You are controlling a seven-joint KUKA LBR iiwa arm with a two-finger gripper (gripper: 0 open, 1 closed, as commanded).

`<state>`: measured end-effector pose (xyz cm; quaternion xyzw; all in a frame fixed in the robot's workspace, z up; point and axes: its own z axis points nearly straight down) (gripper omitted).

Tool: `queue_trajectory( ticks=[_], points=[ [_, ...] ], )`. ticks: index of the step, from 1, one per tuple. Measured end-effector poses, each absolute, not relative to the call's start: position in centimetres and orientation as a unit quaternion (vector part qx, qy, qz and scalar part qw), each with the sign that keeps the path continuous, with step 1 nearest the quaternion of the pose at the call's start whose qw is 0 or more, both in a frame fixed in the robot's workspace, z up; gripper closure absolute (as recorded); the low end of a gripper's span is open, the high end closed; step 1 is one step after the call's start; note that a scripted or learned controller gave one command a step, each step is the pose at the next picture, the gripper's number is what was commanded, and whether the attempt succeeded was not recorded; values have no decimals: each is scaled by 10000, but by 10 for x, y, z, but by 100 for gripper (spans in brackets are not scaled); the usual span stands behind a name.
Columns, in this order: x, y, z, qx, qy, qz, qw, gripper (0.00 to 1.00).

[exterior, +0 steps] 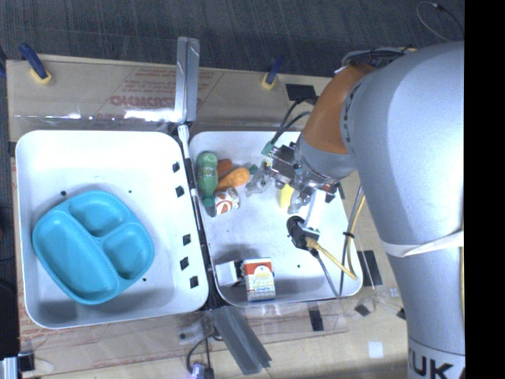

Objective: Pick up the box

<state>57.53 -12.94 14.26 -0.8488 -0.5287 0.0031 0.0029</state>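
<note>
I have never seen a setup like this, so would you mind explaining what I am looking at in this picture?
The picture comes from one camera fixed above a bench, looking down at a slant. The big grey machine with the orange band is a robot arm reaching in from the right. The gripper at its tip hangs over the right bin. That bin holds a green bottle, an orange carrot-like item, a small red and white can and, by its near edge, the box the robot is meant to pick up. The left bin holds a blue divided plate. The box lies well apart from the gripper, so it is not held.
</note>
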Motion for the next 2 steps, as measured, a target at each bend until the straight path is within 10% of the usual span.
queue_trajectory(
  ticks=[1,2],
  points=[
    [486,-120,89,-8740,-4860,27,38,0],
    [481,-94,89,-8120,-5837,19,46,0]
  ],
)
